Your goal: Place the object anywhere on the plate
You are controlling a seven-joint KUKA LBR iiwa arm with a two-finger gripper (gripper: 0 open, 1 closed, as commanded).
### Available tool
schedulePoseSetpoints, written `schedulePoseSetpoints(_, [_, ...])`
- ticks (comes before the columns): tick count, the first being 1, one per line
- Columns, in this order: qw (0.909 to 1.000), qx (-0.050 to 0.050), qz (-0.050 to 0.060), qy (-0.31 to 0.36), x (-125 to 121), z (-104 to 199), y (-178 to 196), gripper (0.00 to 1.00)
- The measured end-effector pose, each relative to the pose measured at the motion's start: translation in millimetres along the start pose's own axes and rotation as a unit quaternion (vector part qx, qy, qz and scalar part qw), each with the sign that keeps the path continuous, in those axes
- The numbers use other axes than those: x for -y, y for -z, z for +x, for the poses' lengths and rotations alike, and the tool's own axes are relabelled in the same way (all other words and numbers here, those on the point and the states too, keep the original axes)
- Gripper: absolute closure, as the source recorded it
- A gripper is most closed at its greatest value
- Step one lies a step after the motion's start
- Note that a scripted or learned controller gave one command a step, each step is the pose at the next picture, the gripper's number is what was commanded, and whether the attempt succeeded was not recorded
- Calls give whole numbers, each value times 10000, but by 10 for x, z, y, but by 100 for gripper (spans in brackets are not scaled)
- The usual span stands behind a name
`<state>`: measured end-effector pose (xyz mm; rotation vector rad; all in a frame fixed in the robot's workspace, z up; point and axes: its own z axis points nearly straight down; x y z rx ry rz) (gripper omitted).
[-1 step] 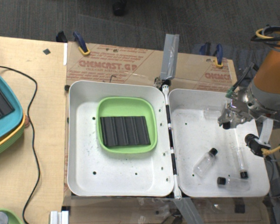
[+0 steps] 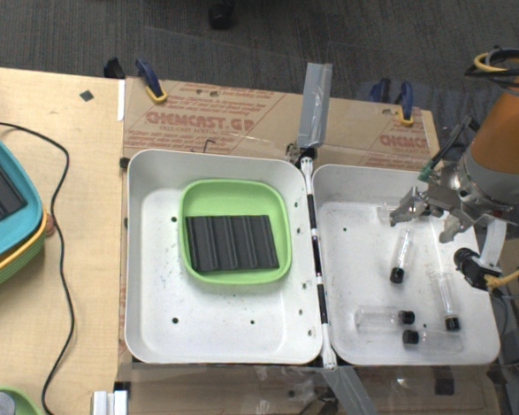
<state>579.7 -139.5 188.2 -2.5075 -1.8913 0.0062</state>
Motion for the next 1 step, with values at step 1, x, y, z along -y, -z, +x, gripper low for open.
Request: schedulePoseSetpoints(1, [9822,0,2,-1877,-106,-359,477,0])
